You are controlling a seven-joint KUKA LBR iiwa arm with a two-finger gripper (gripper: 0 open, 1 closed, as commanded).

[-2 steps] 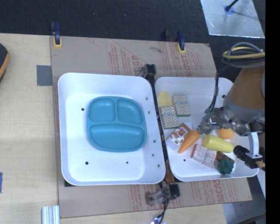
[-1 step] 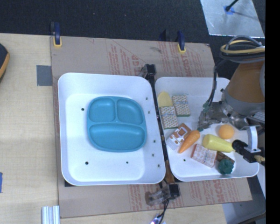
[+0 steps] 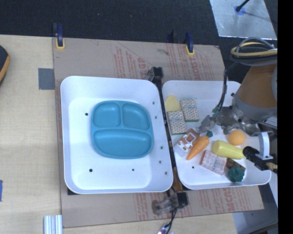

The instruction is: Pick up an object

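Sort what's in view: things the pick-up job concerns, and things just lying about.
Job: gripper; right bin with carrot, yellow banana-like piece, orange ball, green piece.

Lying about: left bin, blue divided plate.

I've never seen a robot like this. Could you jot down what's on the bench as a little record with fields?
left bin: holds a blue divided plate
right bin: toy carrot, yellow corn, orange ball, green piece, several small patterned blocks
arm: reaches in over the right bin's far side
tool: low among the items near the carrot; grip unclear
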